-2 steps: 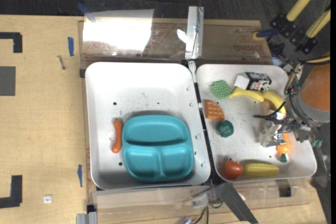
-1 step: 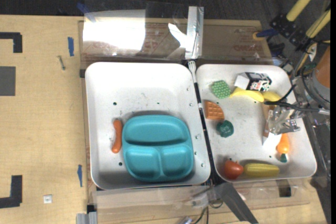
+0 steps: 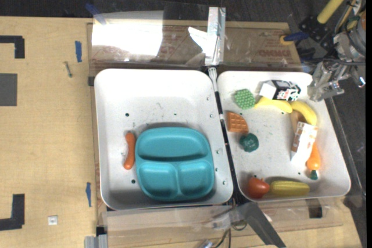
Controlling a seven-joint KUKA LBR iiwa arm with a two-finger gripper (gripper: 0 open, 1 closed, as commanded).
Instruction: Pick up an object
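We find the tool [image 3: 326, 85] above the right bin's [image 3: 343, 183] far right corner, near the banana [image 3: 290, 107]; its state we cannot tell.

Two white bins: the left bin [image 3: 110, 90] and the right bin [image 3: 340, 174]; one teal divided tray [image 3: 173, 162]; one orange sausage-shaped toy [image 3: 129, 150]; one banana [image 3: 293, 108]; one green bumpy ball [image 3: 244, 99]; one waffle [image 3: 236, 122]; one tomato [image 3: 257, 186]; one carrot [image 3: 314, 158]; one small carton [image 3: 303, 139].

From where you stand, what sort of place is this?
Probably a robot test lab, not a kitchen: two white bins on a cardboard-covered bench hold toy food such as a banana, with a robot tool at the edge.
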